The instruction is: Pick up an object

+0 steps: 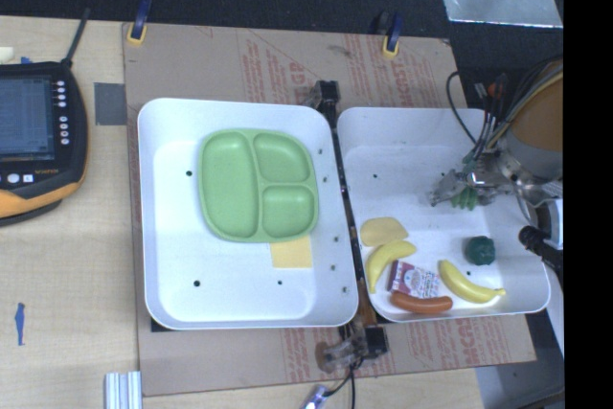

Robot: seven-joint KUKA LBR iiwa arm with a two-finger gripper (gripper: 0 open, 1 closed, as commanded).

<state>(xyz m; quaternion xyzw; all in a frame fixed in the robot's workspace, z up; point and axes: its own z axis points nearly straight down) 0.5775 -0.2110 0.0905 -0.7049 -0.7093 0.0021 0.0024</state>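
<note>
The grey arm with its orange band is reaching in from the right, its two-finger gripper lying low over the right shallow white bin, tips pointing left. Something small and green is sitting between the fingers, though what it is cannot be told. Just below the gripper a dark green rounded lump is resting; further down lie a yellow banana, a red sausage and a second banana. Far left, a green divided plate is sitting in the left white bin.
</note>
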